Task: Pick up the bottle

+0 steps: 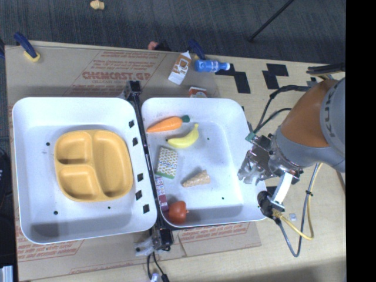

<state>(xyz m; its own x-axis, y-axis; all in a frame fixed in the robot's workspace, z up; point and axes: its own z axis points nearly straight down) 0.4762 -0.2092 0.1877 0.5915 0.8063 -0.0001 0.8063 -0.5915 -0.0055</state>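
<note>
The bottle (207, 66) is small and blue with a pale cap end. It lies on its side on the bench behind the right bin (235, 107), outside both bins. My gripper (251, 169) hangs over the right bin's right rim, well in front of and to the right of the bottle. Nothing shows in the gripper. The grey arm with its orange band (308, 122) reaches in from the right.
The right bin holds a carrot (165, 124), a banana (184, 137), a green patterned box (167, 162), a tan wedge (195, 179) and a red fruit (177, 211). A yellow divided plate (93, 164) sits in the left bin (23, 175). A small carton (180, 68) lies beside the bottle.
</note>
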